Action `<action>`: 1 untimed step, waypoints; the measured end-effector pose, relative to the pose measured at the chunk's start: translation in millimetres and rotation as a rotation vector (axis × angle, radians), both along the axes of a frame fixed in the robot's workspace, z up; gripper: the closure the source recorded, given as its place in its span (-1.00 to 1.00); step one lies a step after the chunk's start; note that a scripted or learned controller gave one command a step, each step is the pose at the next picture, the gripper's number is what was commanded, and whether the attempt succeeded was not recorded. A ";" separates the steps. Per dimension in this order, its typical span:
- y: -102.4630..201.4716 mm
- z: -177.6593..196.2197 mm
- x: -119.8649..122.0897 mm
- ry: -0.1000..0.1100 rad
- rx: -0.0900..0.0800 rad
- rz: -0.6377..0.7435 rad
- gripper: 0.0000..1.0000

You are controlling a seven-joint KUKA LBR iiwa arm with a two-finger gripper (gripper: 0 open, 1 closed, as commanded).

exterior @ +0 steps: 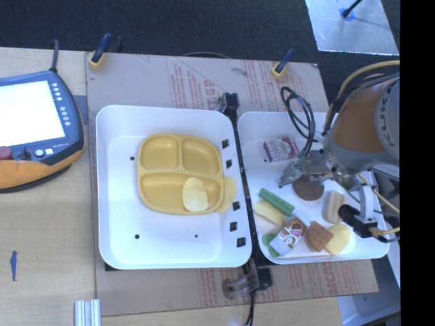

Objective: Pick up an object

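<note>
My gripper (304,176) is down inside the right bin (253,160), near its middle, at the end of the grey arm with the orange band (353,124). It sits just above and against a brown round disc (310,190). Around it lie several toy foods: a pink-and-white packet (280,148), a green bar (276,200), a pale yellow block (268,213), a small printed carton (290,236), a brown waffle piece (318,236), a yellow piece (338,240) and a beige piece (333,206). I see nothing lifted off the bin floor.
The left bin (115,202) holds a yellow divided plate (163,156) with a pale oval piece (195,195) in its lower compartment. A black divider with clips (235,175) separates the bins. A teach pendant (37,124) lies at the far left. Black cables (297,114) loop over the right bin's back.
</note>
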State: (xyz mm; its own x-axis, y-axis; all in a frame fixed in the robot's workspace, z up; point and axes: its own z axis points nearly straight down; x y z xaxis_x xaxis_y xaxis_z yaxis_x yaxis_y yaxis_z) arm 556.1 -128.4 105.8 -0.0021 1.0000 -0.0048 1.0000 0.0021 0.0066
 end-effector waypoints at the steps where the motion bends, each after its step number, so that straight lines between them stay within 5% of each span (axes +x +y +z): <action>1: -60.9 -14.2 -15.9 0.010 0.002 -0.004 -1.00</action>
State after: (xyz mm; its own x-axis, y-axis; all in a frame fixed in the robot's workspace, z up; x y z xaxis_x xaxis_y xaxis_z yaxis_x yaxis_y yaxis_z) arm 540.2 -189.3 91.6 0.0016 1.0000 -0.0030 1.0000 -0.0016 -0.0038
